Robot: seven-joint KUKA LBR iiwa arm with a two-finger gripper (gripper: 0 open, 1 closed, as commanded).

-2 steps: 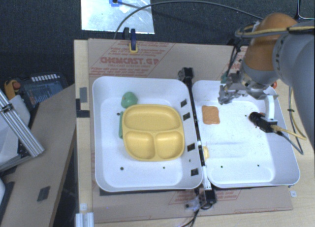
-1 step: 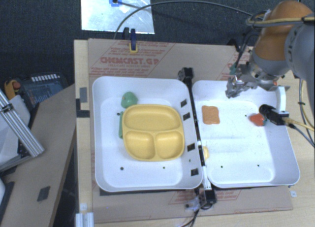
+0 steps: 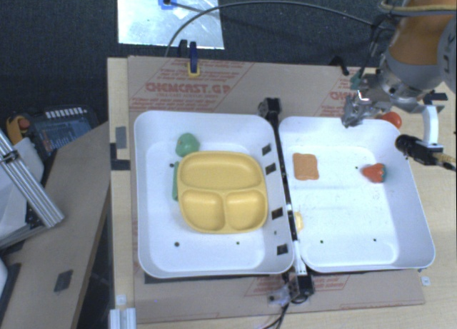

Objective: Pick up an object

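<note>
Judging progress, I saw nothing picked yet. Tool (image 3: 355, 115) hovered over far edge of right bin (image 3: 400, 249); fingers looked nearly closed, nothing between them. Orange square (image 3: 305, 166) and red object (image 3: 373, 172) lay on bin floor, apart from tool. Whole grasp remained.

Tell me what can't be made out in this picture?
- Gripper: too small and blurred to make out.
- Green thing: partly under the yellow tray.
- Red thing: mostly behind the arm.
- Small yellow thing: half hidden at the bins' divider.
</note>
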